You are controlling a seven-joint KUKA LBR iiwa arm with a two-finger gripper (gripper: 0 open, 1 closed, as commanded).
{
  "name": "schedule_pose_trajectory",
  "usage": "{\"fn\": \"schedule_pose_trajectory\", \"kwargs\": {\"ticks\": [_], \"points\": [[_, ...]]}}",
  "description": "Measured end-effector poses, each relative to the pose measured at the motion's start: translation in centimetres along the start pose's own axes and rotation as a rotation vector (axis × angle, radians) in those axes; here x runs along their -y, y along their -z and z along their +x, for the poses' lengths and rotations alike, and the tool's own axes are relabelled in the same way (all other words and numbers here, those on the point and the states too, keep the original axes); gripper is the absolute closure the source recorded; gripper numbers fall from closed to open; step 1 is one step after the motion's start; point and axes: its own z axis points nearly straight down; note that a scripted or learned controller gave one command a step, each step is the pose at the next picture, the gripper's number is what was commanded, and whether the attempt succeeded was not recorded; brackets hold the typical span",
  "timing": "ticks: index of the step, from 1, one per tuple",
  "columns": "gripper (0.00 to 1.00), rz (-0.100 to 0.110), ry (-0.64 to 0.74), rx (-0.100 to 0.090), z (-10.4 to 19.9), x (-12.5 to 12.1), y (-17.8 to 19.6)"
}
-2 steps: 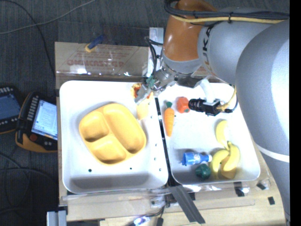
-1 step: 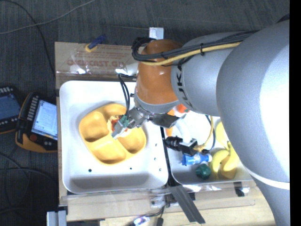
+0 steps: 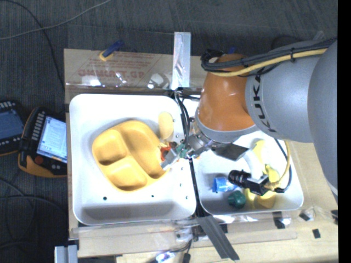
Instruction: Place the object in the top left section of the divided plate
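Here's the small red piece [image 3: 164,153], sitting right at the right rim of the yellow divided plate [image 3: 125,171], with the gripper [image 3: 176,153] down on top of it. That looks like the object in play, though it is tiny and half hidden by the tool. Whether the gripper is clamped on it or merely touching it, I cannot tell from this angle.

The plate lies in the middle of the left bin [image 3: 90,207], and all its sections look bare. The top left section is on the far side of the plate from the red piece, nearer the bin's left wall. So by my reading nothing is delivered yet: the grab is unconfirmed at best, and the carry across the plate and the drop are all to come.

Just off the plate, toward the left bin's far right corner, lies a pale egg-shaped thing [image 3: 165,124], close to the gripper but apart from it. It could equally be the target.

The arm [image 3: 285,92] crosses the right bin [image 3: 293,201]. That bin holds a blue item [image 3: 221,184], a green one [image 3: 237,200] and a yellow piece [image 3: 266,200] along its near edge.
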Motion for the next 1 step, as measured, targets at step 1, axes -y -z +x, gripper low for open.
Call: {"fn": "schedule_pose_trajectory", "kwargs": {"ticks": [1], "points": [[1.00,-0.001,0.037,0.000,4.00,-6.12,2.87]]}}
